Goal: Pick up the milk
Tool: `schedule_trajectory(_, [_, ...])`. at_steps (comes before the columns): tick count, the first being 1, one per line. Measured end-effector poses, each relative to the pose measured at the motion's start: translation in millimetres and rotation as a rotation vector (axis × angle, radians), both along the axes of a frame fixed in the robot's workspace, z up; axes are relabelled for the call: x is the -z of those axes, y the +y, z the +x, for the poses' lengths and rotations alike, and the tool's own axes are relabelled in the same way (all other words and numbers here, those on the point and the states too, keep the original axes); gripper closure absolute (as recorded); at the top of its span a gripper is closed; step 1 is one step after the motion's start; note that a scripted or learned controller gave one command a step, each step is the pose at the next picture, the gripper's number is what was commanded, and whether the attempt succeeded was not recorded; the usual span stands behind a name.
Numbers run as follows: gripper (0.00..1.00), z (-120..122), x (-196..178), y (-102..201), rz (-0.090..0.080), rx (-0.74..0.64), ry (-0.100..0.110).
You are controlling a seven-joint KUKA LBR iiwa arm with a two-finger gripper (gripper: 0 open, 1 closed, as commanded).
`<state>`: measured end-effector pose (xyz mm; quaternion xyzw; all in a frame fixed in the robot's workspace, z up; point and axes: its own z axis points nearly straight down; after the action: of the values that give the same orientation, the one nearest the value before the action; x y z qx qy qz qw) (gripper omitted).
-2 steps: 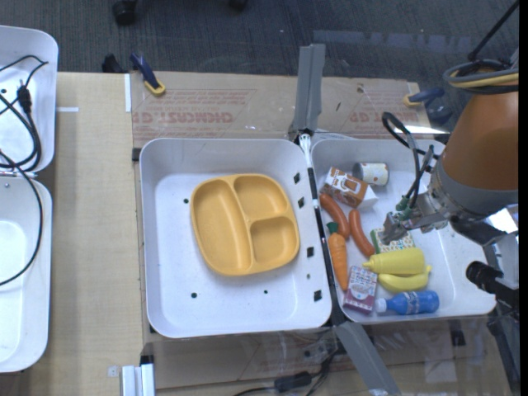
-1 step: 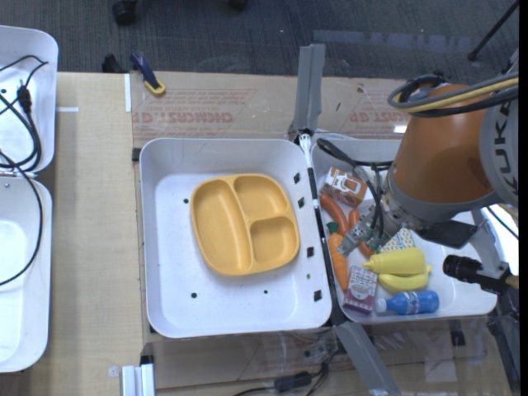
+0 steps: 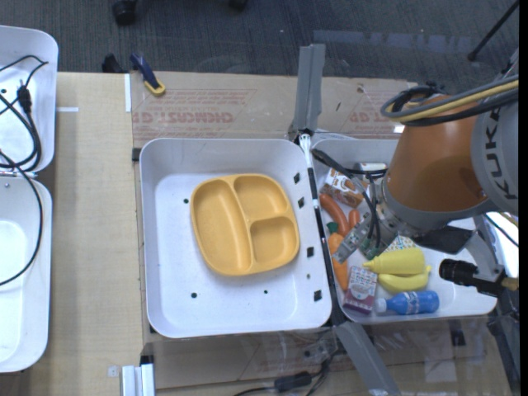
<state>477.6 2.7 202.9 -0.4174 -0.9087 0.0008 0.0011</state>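
The arm's orange wrist (image 3: 433, 167) hangs over the right bin (image 3: 487, 304). Below it the gripper (image 3: 360, 240) points down among the items at that bin's left side. A small carton with a maroon and white label (image 3: 360, 289), which may be the milk, lies near the bin's front left corner, just in front of the gripper and apart from it. Nothing is visibly held. The arm hides much of the bin's middle and back.
Orange carrot-like pieces (image 3: 337, 213) lie along the right bin's left wall. A yellow banana toy (image 3: 400, 269) and a blue bottle (image 3: 412, 303) sit at the front, and a patterned packet (image 3: 402, 243) behind them. The left bin (image 3: 165, 304) holds a yellow divided plate (image 3: 244, 223).
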Motion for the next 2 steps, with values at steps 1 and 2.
schedule_trajectory(1, [1.0,1,-41,83,0.0,-0.217,-0.003])
schedule_trajectory(2, [1.0,18,12,39,0.0,-0.021,0.0])
